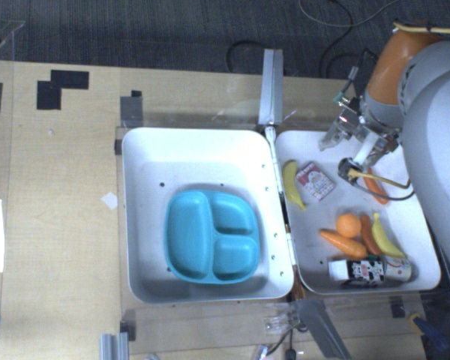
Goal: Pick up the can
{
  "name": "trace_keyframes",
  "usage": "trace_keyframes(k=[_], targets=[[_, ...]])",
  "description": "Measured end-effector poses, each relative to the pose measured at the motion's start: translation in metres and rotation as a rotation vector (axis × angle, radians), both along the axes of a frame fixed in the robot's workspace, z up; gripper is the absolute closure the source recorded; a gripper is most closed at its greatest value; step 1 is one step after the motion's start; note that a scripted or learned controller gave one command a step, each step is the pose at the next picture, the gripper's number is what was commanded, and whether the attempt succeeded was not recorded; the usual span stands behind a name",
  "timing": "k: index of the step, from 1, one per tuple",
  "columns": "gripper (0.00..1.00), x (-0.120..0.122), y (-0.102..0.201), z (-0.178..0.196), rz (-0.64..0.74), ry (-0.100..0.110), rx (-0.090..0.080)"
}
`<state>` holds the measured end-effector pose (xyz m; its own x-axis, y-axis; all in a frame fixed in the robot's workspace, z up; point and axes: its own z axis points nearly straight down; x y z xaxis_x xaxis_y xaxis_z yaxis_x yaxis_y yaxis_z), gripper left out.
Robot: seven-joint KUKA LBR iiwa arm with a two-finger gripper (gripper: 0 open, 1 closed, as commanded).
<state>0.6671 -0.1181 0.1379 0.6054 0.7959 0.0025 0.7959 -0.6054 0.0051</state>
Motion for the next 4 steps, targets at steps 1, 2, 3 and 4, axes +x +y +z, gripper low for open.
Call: trace_keyframes(k=[1, 2, 3, 4], targets=[[0.00, -0.005, 0.037, -0.025, -0.299, 0.002, 0.002], [1.00, -0.004, 0.039, -0.014, -0.287, -0.001, 0.002], [1.00, -0.033, -0.062, 0.137, -0.156, -0.001, 0.000], [1.00, -0.077, -0.022, 0.136, -0.388, 0.002, 0.003]])
